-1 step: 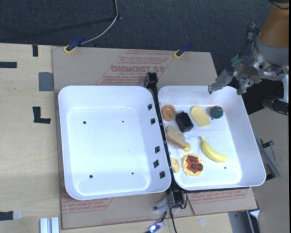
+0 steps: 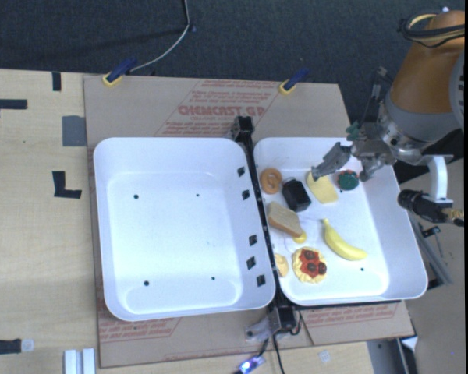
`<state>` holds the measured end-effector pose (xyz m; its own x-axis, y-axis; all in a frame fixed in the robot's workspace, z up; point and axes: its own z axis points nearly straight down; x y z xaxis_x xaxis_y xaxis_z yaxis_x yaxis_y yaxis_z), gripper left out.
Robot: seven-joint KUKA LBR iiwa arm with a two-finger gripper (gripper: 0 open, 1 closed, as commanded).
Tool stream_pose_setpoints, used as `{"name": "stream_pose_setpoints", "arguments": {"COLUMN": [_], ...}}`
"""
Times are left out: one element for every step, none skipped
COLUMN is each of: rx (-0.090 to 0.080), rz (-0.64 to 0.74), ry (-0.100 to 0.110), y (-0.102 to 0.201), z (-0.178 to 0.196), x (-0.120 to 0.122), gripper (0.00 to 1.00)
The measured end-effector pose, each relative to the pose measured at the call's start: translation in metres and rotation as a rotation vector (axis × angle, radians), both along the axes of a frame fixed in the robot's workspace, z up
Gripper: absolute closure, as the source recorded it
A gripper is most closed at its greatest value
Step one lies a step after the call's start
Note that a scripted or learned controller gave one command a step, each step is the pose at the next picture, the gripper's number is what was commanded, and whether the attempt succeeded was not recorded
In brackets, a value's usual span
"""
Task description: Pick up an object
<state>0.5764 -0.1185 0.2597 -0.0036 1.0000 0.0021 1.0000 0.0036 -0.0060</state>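
Arm point(image 2: 425, 68) enters from the right, orange band above the wrist, and leans over the upper part of the right bin point(image 2: 390, 279). Gripper point(image 2: 348, 170) sits above the bin floor with its two fingers spread wide — one grey finger point(image 2: 327, 162) angled out to the left, the other down toward the right near the bin's edge. Nothing between them.

Relative to the gripper:
- Small green and red round object point(image 2: 347, 181) — directly under the gap, between the fingers but not clamped; contact cannot be told.
- Pale yellow block point(image 2: 323, 188), just below-left, close to the left finger's tip.
- Black object point(image 2: 296, 194) further left, touching or nearly touching the yellow block.
- Orange-brown donut point(image 2: 271, 181) left again, near the divider between the bins.
- Tan wedge, bread-like point(image 2: 285, 221), below-left, well apart.
- Banana point(image 2: 342, 241) below, lying on a slant.
- Toy pizza with red toppings point(image 2: 310, 264) lower still, near the bin's front wall.
- Small tan piece point(image 2: 281, 265) beside the pizza's left edge.

Left bin point(image 2: 171, 150) lies far left of the gripper, across the divider. Both bins rest on a cardboard sheet point(image 2: 210, 107) held by a yellow clamp point(image 2: 118, 71) and a blue-yellow clamp point(image 2: 294, 79).
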Motion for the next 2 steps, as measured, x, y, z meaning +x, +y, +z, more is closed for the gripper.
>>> {"name": "stream_pose_setpoints", "arguments": {"rx": [0.004, 0.006], "rz": [0.006, 0.019], "ry": [0.010, -0.013], "y": [0.104, 0.267], "z": [-0.081, 0.026], "x": [-0.063, -0.089], "gripper": [0.00, 0.00]}}
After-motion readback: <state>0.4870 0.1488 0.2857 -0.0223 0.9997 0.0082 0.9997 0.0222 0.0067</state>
